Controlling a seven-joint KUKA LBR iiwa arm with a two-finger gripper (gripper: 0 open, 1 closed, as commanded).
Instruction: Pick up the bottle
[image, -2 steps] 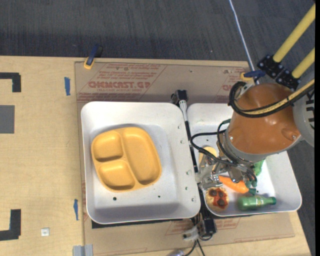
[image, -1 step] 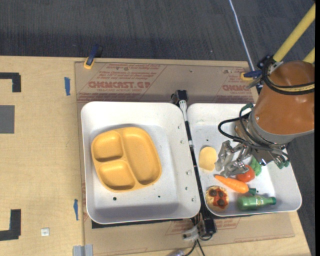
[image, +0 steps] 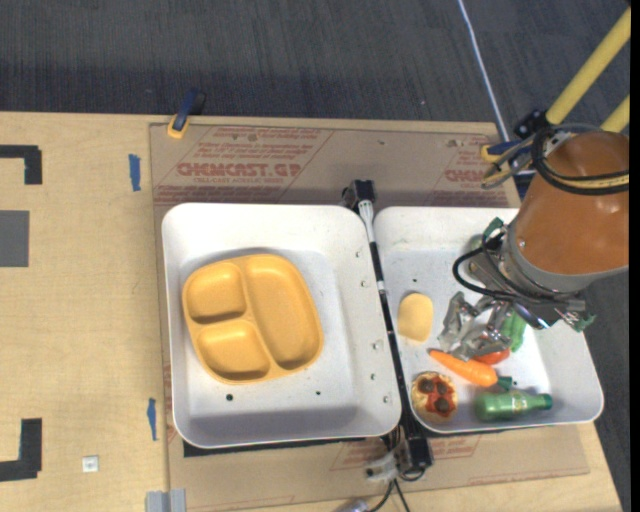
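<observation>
On the left, the surface (image: 80, 300) lies flat and bare around the bins, with black tape marks near its far left edge and a cardboard sheet (image: 300, 160) under both bins. The left bin (image: 190, 400) holds a yellow divided plate (image: 252, 317), which sits toward the bin's left and middle, leaving a strip of white floor along its right wall and front rim. A black divider (image: 375, 280) runs between the two bins where their rims meet.

In the right bin (image: 420, 240), a pale yellow rounded item (image: 416, 314) lies near the left wall, with open white floor behind it toward the back rim. Just in front, by the front rim, sits a small round dark and red item (image: 433, 393). An orange carrot (image: 463, 368) lies slanted in the middle. The green bottle (image: 512, 403) lies on its side close to the front rim, right of the carrot and apart from the metal fingers.

The arm (image: 578, 210) comes in from the right, its orange band over the bin's right half, wrist pointing down. The claw (image: 478, 330) hangs low above the carrot's upper end; whether its fingers are apart or together cannot be told.
</observation>
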